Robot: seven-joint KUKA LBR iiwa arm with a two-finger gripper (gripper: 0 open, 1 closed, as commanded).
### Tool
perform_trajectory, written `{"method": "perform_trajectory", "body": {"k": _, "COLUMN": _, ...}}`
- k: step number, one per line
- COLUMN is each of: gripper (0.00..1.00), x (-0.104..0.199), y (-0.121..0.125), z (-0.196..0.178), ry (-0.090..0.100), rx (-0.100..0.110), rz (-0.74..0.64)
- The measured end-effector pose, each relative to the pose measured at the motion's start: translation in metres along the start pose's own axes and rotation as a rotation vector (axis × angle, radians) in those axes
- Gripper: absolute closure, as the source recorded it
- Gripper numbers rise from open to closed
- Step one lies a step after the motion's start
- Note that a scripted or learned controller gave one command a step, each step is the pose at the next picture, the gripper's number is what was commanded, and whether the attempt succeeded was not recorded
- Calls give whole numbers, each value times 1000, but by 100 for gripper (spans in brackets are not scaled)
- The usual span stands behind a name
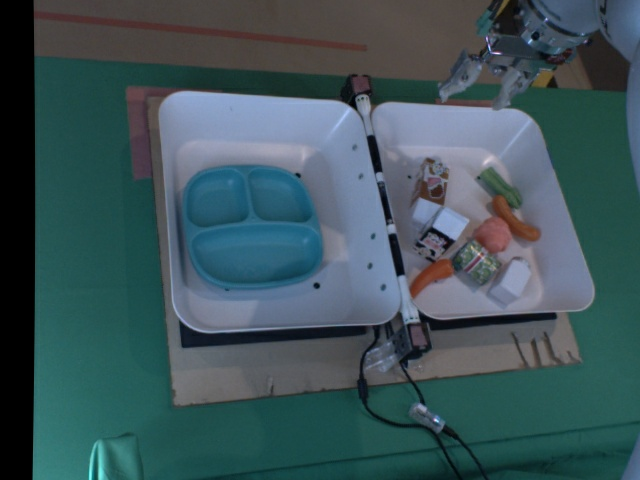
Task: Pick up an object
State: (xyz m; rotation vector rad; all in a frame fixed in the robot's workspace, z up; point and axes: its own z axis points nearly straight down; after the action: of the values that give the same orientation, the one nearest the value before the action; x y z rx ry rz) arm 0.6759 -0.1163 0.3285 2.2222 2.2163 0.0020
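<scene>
Nearest to me, a black cable (420, 413) lies on the green bench cover (90, 268), running from the front end of the joint between the two bins. In the left bin (200, 118) I see a teal divided plate (252, 228), lying near the bin's left side. The right bin (545, 148) carries all the small objects. Along its front edge I see a white block (511, 280), a green patterned can (476, 262) and an orange carrot (431, 276), the carrot close to the front left corner. Just behind them lie a pink ball (492, 233), touching the can, and two small white cartons (441, 230) side by side. Farther back there is a brown and white carton (432, 179), and toward the right side an orange sausage-like piece (516, 219) with a green vegetable (498, 185) just behind it. At the far edge of the right bin the gripper (484, 83) hangs above the rim, its two fingers spread apart with nothing between them, well apart from every object.
</scene>
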Motion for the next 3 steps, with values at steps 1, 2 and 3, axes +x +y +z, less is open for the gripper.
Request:
{"method": "perform_trajectory", "body": {"k": 1, "gripper": 0, "x": -13, "y": 24, "z": 97, "ry": -2, "rx": 8, "rz": 0}}
{"method": "perform_trajectory", "body": {"k": 2, "gripper": 0, "x": 8, "y": 3, "z": 138, "ry": -3, "rx": -3, "rz": 1}}
{"method": "perform_trajectory", "body": {"k": 3, "gripper": 100, "x": 7, "y": 5, "z": 124, "ry": -5, "rx": -13, "rz": 4}}
